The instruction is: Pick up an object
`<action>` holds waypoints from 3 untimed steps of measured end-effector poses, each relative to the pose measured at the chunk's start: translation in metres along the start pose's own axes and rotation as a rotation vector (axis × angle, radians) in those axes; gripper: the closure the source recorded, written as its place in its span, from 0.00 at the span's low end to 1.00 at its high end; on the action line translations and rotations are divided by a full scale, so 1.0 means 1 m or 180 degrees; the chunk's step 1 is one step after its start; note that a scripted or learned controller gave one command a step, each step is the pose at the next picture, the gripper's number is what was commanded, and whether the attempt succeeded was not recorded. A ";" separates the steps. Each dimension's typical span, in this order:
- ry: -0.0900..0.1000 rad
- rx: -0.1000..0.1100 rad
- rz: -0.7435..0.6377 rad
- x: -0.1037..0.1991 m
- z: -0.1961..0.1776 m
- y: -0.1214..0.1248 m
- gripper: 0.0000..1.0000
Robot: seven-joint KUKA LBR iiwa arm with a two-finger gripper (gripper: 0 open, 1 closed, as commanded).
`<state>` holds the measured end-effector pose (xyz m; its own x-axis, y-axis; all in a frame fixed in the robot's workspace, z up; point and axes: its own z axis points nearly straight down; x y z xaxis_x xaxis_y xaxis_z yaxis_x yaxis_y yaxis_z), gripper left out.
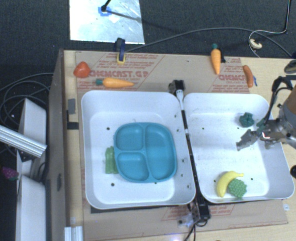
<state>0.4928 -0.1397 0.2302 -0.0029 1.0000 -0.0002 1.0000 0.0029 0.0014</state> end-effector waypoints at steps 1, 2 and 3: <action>0.0000 0.0009 0.0006 -0.047 0.103 0.062 0.00; -0.0001 -0.0002 -0.0005 -0.066 0.139 0.144 0.00; -0.0005 -0.0013 -0.0008 -0.067 0.117 0.174 0.00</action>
<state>0.6672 -0.2063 0.1135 -0.0054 1.0000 -0.0017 1.0000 0.0054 0.0054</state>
